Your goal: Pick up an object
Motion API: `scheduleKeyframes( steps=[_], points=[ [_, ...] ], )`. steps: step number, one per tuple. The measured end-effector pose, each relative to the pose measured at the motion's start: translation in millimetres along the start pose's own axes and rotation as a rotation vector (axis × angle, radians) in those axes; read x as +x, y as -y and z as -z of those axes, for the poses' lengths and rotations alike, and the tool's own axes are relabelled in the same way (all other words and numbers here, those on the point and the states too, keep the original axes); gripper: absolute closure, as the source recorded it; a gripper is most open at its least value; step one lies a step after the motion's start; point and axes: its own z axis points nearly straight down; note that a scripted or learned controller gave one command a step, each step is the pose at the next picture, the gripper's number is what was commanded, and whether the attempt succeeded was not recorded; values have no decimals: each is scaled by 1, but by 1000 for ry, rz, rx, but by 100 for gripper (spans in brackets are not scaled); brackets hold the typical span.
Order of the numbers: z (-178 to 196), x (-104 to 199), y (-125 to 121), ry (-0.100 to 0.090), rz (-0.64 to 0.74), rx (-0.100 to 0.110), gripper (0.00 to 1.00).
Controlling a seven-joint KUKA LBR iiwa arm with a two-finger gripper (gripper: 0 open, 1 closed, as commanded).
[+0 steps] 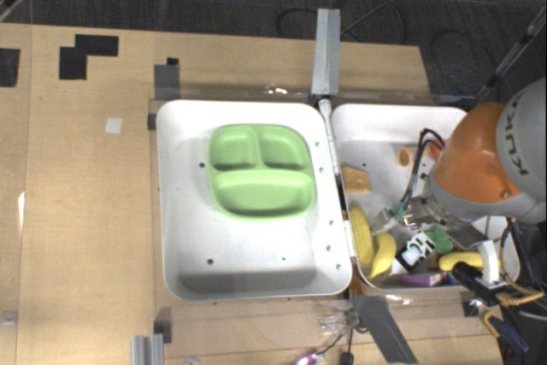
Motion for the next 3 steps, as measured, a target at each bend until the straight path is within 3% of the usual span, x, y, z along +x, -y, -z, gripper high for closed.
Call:
scheduleKeyframes(
  steps=[1, 2, 3],
  points=[
    [-6, -40, -71, -8, -785, 19, 0],
    [15, -21, -35, -11, -466, 28, 0],
    [-2, -18, 1, -10, -218, 5, 0]
  ],
)
